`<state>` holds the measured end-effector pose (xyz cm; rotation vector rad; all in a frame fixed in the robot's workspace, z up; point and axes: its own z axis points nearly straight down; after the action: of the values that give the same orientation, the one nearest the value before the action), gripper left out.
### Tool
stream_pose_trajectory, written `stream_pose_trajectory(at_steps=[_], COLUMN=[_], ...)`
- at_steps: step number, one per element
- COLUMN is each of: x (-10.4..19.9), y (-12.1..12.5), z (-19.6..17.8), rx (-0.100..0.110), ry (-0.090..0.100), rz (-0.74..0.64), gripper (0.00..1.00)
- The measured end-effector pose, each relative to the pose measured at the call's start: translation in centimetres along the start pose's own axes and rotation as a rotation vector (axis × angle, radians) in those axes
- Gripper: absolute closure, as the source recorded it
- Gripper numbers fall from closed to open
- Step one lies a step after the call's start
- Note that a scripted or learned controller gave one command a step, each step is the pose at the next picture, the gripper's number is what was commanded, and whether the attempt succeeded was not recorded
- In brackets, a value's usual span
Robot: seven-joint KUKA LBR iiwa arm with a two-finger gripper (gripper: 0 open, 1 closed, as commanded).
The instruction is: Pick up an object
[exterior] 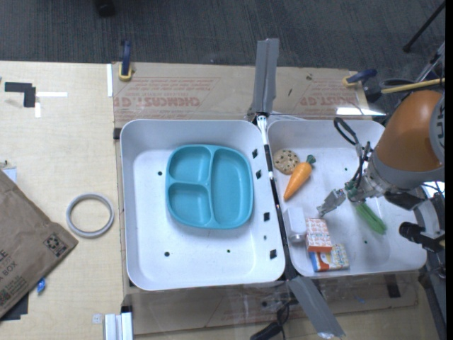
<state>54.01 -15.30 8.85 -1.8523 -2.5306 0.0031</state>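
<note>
In the right bin [333, 129] lie a round cookie [286, 161], an orange carrot [298, 179] with a green top, a red and white carton [318, 234], a flat blue and orange packet [333, 258] and a green pod [371, 217]. My gripper [345, 196] hangs low over the middle of this bin, just left of the green pod and right of the carrot. Its fingers [330, 203] stand open, with nothing between them. The orange wrist band hides the bin's far right part.
The left bin [141, 190] holds a teal divided plate [210, 187]. A divider bar [265, 76] runs between the bins. On the bench at the left lie a grey tape ring [90, 214] and a brown cardboard box [25, 243].
</note>
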Motion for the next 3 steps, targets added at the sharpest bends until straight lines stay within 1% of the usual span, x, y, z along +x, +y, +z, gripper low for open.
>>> stream_pose_trajectory(at_steps=[1,2,3], x=[5.8,2.2,1.7], y=[10.2,6.9,11.6], z=[-10.1,-0.1,-0.1], rx=[0.0,-0.002,0.0], ry=[-0.002,-0.002,-0.003], rz=[0.036,-0.361,-0.417], gripper=[0.0,0.0,0.0])
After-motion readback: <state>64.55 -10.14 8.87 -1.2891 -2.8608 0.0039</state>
